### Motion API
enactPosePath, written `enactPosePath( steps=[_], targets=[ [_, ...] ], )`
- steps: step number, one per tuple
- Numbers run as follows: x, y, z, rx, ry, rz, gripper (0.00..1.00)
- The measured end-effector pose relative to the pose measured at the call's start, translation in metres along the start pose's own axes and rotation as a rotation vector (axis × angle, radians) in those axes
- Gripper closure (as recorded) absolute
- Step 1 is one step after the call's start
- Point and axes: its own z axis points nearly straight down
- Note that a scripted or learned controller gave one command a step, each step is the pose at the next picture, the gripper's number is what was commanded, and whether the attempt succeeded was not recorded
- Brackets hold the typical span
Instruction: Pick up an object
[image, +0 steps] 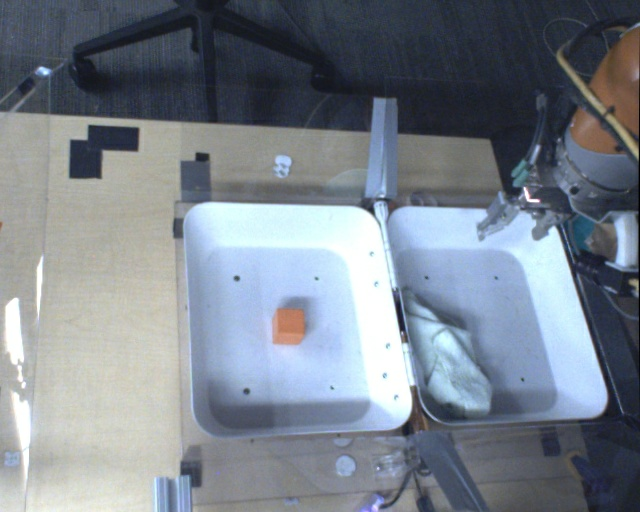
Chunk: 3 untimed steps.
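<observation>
far to the left of the jaws lies the pale wooden bench (100, 330), with black tape marks (100, 148) stuck on it near its back edge. closer in, but still well to the left of the jaws and lower in the view, sits the left bin (210, 300), a shallow white tray with rounded corners. a small orange block (289, 326) rests flat on its floor near the middle, on its own and touching nothing else; it is a long way from the jaws, across the divide between the two trays. a grey metal post (383, 150) stands at the back where the two trays meet, to the left of the jaws at about their height in the view.

the right bin (560, 330) comes next. a crumpled white cloth (448, 362) lies in its front left part, against the wall shared with the left tray, below and a little to the left of the jaws and well apart from them.

the gripper (516, 221) hangs over the back edge of the right bin, near its far right corner. its two pale fingers (492, 222) stand spread apart with nothing between them. behind it, the arm (600, 150) rises toward the right, grey with an orange band.
</observation>
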Motion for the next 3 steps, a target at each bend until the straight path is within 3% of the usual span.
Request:
enactPosePath(
  steps=[1, 2, 3],
  targets=[
    [-0.010, -0.006, 0.154, 0.000, 0.000, -0.031, 0.00],
    [-0.009, -0.004, 0.142, -0.006, 0.000, -0.032, 1.00],
    [0.083, -0.018, -0.002, -0.003, 0.001, 0.057, 1.00]
  ],
)
